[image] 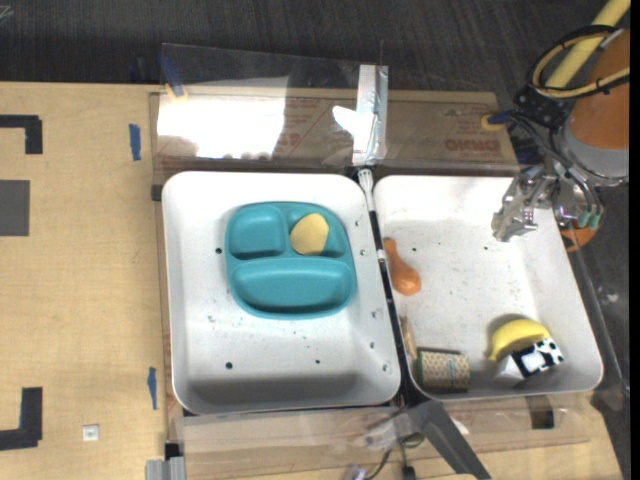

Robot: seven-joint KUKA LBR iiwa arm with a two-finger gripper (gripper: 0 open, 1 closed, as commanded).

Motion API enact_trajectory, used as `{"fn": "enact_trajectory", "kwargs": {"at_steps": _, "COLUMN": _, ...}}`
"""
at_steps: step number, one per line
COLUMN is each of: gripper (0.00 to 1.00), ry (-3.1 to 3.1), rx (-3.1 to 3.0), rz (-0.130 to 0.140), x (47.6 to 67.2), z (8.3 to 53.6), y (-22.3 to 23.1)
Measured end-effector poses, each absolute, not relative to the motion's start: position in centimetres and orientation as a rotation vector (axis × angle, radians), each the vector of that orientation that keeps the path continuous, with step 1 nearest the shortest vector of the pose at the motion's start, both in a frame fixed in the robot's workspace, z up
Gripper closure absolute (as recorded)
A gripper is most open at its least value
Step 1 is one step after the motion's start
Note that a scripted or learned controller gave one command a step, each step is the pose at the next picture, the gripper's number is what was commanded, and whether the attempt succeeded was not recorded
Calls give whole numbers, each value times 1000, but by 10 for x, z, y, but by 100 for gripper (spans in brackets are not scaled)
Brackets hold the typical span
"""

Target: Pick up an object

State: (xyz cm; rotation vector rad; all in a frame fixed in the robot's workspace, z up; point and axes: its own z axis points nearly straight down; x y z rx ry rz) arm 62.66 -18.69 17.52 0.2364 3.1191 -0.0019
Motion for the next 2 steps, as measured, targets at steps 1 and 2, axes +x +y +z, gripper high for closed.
{"fn": "enact_trajectory", "kwargs": {"at_steps": 1, "gripper": 100, "ry": 3125, "rx": 89, "rz": -7, "x": 584, "z": 347, "y": -225}}
{"fn": "enact_trajectory", "kwargs": {"at_steps": 2, "gripper": 100, "ry": 3122, "rx": -226, "rz": -4, "x": 648, "z": 411, "y": -222}}
